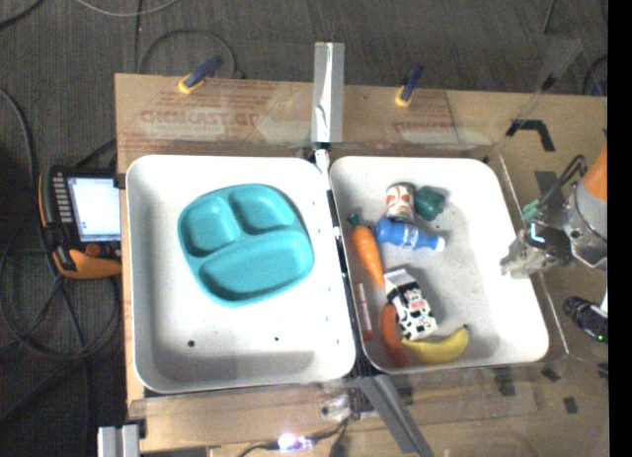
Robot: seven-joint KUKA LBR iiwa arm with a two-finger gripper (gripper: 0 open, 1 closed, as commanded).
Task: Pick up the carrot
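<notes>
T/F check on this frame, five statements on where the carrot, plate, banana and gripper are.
1. The carrot lies in the right bin. True.
2. The teal plate shares a bin with the carrot. False: it sits in the left bin.
3. The gripper is over the carrot. False: it is at the right bin's right rim, apart from the carrot.
4. The banana lies near the right bin's front edge. True.
5. The carrot lies by the right bin's left wall. True.

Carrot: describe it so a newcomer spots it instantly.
Look in the right bin, along its left wall. The carrot lies lengthwise there, green stub toward the far end, beside the blue bottle. It is bright orange and tapered; the sausage-like piece nearer the camera is darker red.
</notes>
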